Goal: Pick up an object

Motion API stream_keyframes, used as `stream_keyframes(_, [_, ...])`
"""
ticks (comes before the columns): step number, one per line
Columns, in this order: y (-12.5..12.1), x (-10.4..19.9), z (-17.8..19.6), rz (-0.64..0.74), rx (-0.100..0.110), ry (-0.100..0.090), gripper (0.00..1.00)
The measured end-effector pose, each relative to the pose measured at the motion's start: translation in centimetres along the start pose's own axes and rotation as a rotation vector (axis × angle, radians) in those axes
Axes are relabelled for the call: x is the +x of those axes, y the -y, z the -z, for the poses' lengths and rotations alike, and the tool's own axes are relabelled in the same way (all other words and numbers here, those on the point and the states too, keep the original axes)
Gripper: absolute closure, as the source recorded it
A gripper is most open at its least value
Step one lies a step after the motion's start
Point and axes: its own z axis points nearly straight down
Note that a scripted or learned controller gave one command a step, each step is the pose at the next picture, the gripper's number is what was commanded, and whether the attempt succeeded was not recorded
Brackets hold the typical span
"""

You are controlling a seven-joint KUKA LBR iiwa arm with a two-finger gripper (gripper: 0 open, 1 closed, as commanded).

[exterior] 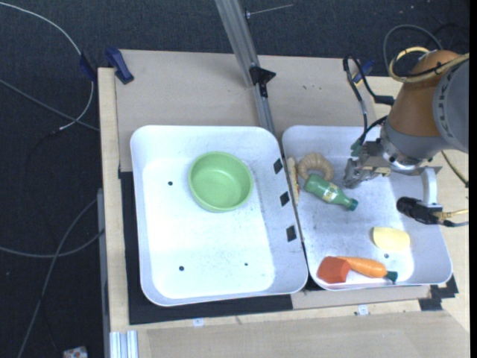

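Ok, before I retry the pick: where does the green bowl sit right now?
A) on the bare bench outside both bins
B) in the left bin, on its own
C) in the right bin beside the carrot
B: the green bowl rests inside the left bin, across the divider from the carrot and green bottle.

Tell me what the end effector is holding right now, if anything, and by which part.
Nothing, as far as the view shows. The end effector hovers in the right bin, just right of the green bottle, with nothing between its tips.
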Motion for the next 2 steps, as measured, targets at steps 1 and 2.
stream_keyframes(1, [-1.1, -0.2, 5.7, 0.001, -0.013, 0.007, 1.00])
stream_keyframes(2, [-0.3, 0.2, 10.8, 0.002, -0.011, 0.006, 1.00])
